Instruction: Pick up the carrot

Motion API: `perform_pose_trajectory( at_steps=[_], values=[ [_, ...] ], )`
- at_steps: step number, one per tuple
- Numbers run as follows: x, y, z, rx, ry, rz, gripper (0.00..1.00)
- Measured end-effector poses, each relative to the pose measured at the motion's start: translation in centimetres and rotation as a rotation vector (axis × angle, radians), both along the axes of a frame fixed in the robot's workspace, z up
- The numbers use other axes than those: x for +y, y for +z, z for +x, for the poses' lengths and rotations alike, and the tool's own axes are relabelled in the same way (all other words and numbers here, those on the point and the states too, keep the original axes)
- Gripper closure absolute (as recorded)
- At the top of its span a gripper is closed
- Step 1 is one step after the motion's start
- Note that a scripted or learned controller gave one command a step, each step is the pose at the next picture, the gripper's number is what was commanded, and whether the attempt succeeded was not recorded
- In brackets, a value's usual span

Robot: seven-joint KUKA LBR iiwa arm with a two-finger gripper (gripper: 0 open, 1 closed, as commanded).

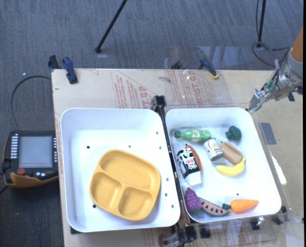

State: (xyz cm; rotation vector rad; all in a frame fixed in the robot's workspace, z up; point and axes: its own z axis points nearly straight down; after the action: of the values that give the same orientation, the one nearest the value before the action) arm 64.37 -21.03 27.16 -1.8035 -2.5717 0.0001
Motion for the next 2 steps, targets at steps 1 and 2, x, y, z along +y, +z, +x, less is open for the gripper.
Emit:
perform_pose_trajectory(
  at_steps=[1,2],
  values=[
    [8.7,-9.0,0.0,0.006,0.336,0.005,1.00],
    [8.7,-8.0,0.2,0.003,0.335,0.005,1.00]
  ],
)
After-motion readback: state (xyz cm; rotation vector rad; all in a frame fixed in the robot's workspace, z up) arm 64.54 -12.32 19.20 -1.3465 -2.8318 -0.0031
